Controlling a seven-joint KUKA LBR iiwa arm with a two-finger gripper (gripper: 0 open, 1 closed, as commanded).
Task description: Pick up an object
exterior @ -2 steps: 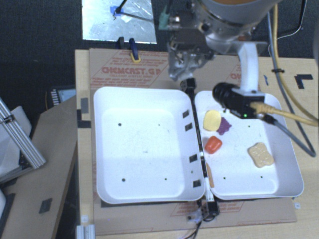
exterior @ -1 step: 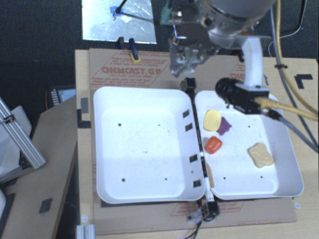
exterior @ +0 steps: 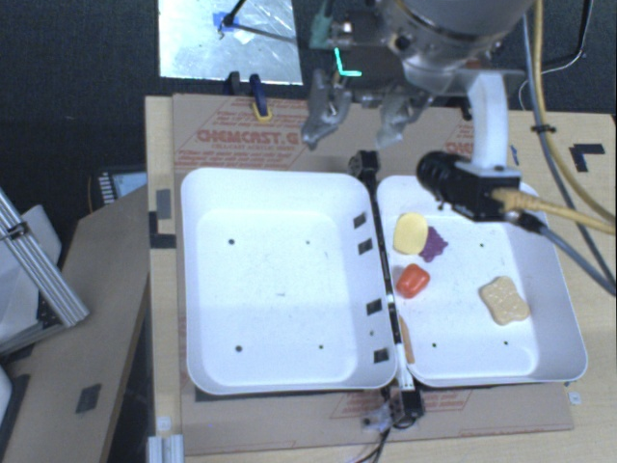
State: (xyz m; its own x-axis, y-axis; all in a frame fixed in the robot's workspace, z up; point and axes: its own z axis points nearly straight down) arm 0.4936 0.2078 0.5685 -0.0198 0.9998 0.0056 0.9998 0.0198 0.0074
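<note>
4 objects lie in the right bin (exterior: pixel 554 287): yellow piece (exterior: pixel 411 231), purple piece (exterior: pixel 434 244) touching it at 4 o'clock, red piece (exterior: pixel 413 281) at 6, cracker (exterior: pixel 504 301) farther right. The gripper (exterior: pixel 354 128) hangs at 11 o'clock beyond the bins, fingers spread, holding nothing.

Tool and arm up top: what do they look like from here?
The tool has two pale grey metallic fingers under a dark, boxy body with a small cyan-green light. Above it sits the arm, a rounded grey housing with an orange band at the top edge. Thin dark cables run up from the body.
</note>
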